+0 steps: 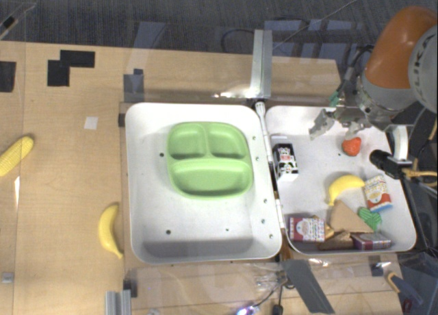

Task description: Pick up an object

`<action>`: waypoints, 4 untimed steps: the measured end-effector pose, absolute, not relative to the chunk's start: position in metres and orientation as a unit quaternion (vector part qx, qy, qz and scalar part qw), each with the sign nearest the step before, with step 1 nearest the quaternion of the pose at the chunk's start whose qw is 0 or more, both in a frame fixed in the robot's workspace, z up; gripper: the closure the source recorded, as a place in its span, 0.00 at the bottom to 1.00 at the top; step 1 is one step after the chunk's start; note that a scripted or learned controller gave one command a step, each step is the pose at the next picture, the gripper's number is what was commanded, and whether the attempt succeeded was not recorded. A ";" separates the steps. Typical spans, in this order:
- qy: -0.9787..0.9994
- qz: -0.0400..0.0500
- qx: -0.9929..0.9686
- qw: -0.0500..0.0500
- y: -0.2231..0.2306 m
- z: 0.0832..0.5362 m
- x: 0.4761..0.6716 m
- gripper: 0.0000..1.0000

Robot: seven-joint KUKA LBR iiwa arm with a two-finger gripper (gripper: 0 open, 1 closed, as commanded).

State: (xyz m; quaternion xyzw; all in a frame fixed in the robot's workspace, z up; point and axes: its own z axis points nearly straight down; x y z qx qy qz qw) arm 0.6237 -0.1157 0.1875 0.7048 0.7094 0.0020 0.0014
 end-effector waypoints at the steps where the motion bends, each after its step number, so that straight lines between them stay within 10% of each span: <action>1: 0.695 0.003 0.719 0.003 -0.096 0.108 0.621 0.00; 2: 0.746 0.003 0.666 0.005 -0.106 0.090 0.623 0.00; 3: 0.746 0.003 0.666 0.004 -0.085 0.088 0.672 0.00; 4: 0.736 0.004 0.677 0.004 -0.090 0.090 0.602 0.00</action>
